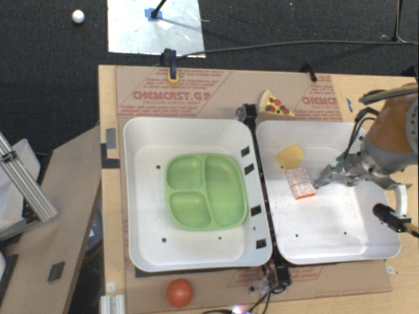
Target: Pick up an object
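Reaching low into the right bin (pixel 327 250), the end effector (pixel 324 177) has its metal tips almost at the right edge of a small pink-and-white box (pixel 300 182), which lies flat on the bin floor; whether those tips are spread or closed cannot be told from this slanted view, and nothing is visibly held between them. The box looks like the likeliest target, with a yellow rounded object (pixel 289 156) just beyond it, toward the bin's back wall. The main risk, as I judge it, is a sideways nudge: coming in from the box's right rather than from above, the tips could push the flat carton along the smooth floor toward the divider between the bins instead of closing around it. A thin, low box also offers little to pinch, so the tips may scrape the floor or close above it. If the box slides away from the end effector it could bump the yellow object and leave both awkwardly crowded. Well apart from the box, the left bin (pixel 141 175) holds a green divided plate (pixel 206 190), an orange ball (pixel 179 292) sits on the desk (pixel 222 87) in front of that bin, and a pizza-slice toy (pixel 275 104) rests behind the right bin; none is threatened.
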Available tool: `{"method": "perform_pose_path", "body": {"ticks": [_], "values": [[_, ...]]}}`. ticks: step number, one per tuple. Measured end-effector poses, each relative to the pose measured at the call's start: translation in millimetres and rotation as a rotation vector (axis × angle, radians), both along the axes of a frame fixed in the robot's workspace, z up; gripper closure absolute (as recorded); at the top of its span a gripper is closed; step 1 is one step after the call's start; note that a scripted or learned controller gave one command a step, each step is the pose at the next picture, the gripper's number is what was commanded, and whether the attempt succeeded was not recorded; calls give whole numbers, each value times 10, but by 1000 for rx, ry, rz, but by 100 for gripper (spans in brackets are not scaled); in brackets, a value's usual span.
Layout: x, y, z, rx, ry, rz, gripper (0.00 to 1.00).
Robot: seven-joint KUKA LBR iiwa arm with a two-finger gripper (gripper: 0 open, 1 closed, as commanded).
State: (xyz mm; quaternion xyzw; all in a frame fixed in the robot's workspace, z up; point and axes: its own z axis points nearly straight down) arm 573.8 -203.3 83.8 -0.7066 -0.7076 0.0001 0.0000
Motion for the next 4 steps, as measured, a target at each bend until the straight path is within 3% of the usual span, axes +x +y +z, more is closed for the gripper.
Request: {"method": "perform_pose_path", "body": {"ticks": [1, 2, 4], "values": [[9, 0, 11, 0, -2, 0, 0], [20, -1, 125, -1, -5, 0, 100], [52, 16, 1199, -2, -7, 4, 100]]}}
